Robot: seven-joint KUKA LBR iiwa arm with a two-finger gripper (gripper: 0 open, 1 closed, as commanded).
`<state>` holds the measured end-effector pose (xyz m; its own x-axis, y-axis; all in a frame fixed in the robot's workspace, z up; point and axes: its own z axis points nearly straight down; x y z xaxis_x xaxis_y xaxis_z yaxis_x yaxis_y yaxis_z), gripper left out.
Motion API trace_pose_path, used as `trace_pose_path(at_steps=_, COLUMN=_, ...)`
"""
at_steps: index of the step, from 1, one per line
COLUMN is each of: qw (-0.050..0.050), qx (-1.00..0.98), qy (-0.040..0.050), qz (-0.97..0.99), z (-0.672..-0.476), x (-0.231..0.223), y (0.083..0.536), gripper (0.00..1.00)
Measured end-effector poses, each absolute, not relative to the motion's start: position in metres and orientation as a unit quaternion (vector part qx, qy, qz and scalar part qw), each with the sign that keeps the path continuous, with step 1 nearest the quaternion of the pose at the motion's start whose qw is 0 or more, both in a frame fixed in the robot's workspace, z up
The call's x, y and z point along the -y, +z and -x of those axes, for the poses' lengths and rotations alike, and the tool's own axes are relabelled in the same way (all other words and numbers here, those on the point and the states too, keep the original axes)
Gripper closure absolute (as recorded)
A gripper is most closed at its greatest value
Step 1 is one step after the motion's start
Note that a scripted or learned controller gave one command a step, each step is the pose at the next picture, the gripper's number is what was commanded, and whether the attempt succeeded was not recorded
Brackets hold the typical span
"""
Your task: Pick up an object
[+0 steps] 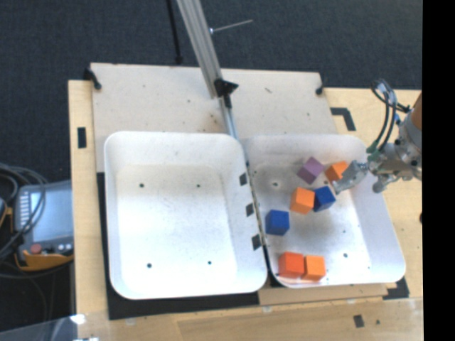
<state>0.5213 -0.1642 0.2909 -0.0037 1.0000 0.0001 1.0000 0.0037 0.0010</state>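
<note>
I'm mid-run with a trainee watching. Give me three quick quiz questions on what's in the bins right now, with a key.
1. True or false: all the blocks lie in the right bin.
2. How many blue blocks are in view? A) one B) two C) three
3. Fill in: the gripper is at the right bin's upper right, next to an ____ block.

Key: 1. True; the left bin has no blocks. 2. B: one blue block near the divider, another blue block beside the purple block. 3. orange.
</note>
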Motion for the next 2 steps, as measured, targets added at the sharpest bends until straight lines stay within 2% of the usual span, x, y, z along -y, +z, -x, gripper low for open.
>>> trace_pose_path(at_steps=1, qw=0.001, qx=-0.707, qy=0.0007, qz=-0.707, z=-0.521, x=0.165, y=0.291, gripper=0.0)
trace_pose_path(at_steps=2, qw=-0.001, qx=-0.707, qy=-0.0018, qz=-0.707, z=-0.529, x=0.172, y=0.238, gripper=0.0)
